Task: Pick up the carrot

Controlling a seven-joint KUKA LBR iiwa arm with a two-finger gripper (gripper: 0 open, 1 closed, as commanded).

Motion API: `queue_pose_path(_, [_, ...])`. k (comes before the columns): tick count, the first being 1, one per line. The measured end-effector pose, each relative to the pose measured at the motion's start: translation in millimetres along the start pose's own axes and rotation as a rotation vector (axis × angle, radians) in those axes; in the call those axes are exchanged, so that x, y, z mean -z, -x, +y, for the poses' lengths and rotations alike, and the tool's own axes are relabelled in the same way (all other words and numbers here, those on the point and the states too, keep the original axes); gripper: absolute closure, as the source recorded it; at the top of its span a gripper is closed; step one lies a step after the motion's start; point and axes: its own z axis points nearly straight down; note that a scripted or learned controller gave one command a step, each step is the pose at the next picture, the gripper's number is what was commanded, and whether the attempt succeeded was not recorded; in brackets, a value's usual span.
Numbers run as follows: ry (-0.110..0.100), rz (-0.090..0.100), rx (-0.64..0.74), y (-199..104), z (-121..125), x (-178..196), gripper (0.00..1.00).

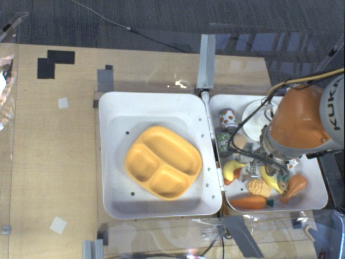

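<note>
Toward three o'clock on the bench, the grey arm with its broad orange band (298,117) reaches over the right-hand shallow white bin (322,198). Below the band the two-finger gripper (257,170) hangs among cables and dark metal parts, low over the toys at the bin's middle. How far its fingers stand apart I cannot tell, nor whether anything sits between them; the arm's body and the clutter hide them.

At six o'clock in that bin lies the long orange carrot with a green stub end (249,202), flat against the near wall, just below the gripper. A knobbly yellow corn cob (259,187) sits touching it at twelve o'clock. At nine o'clock from the gripper is a yellow and red rounded fruit (231,172). At four o'clock from the gripper rests a brownish-orange drumstick-shaped piece (294,186), with a yellow banana-like piece (271,179) between it and the corn cob. Toward eleven o'clock in the bin stands a small patterned cup (228,117), with a round white plate (254,117) beside it, partly under the arm.

The left-hand shallow white bin (113,117) holds a yellow three-compartment plastic tray (163,162) near its centre.
</note>
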Motion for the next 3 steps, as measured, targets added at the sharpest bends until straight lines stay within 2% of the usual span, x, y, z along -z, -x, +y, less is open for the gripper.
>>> queue_pose_path(1, [0.000,0.018,0.091,-6.9,-74.4,5.9,1.00])
queue_pose_path(2, [0.002,0.018,-0.111,-12.8,-28.9,27.3,1.00])
queue_pose_path(3, [-0.002,0.019,-0.474,-24.8,-26.8,36.2,1.00])
